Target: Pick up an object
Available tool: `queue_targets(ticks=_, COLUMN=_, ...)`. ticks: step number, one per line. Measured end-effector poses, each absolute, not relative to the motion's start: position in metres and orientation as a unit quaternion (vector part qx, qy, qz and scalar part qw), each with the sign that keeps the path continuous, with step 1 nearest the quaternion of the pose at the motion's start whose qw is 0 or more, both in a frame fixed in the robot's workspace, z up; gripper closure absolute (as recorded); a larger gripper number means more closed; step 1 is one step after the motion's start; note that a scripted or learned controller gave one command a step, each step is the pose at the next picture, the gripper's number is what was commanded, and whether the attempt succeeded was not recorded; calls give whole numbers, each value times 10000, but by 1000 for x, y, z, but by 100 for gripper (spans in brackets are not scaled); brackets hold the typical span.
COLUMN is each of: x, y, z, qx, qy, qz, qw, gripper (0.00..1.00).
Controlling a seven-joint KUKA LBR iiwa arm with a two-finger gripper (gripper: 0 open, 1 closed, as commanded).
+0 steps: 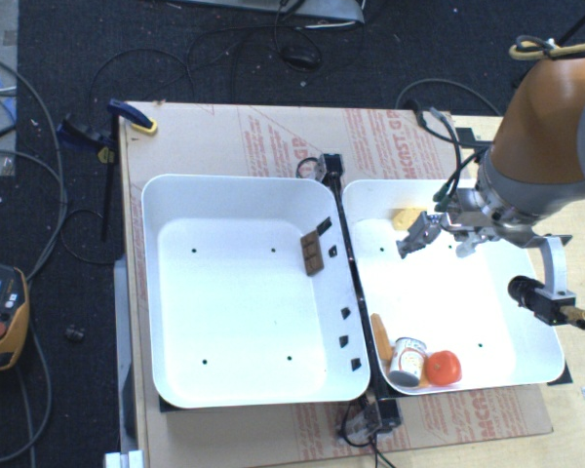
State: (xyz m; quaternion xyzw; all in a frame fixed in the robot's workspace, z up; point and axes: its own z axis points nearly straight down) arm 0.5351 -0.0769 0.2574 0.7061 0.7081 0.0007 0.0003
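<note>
Hovering over the right bin (526,305), the gripper (439,234) spreads its fingers with nothing between them; a yellow object (406,218) lies just at its ten o'clock, a tomato (444,367) near six.

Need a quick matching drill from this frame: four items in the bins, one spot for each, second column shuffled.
Items:
1. brown chocolate bar
2. red tomato
3. yellow object
4. small can

Spots:
A. far end of the right bin, just beside the tool
B. near corner of the right bin, lying on its side between the orange carrot and the tomato
C. right wall of the left bin, leaning on the slope
D. near edge of the right bin, right of the can

Pairs: 1-C, 2-D, 3-A, 4-B
</note>
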Motion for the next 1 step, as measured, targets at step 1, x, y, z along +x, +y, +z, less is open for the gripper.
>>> queue_targets(ticks=1, x=599, y=-82, z=270, qx=7067, qy=7075, qz=4, qw=8, gripper=0)
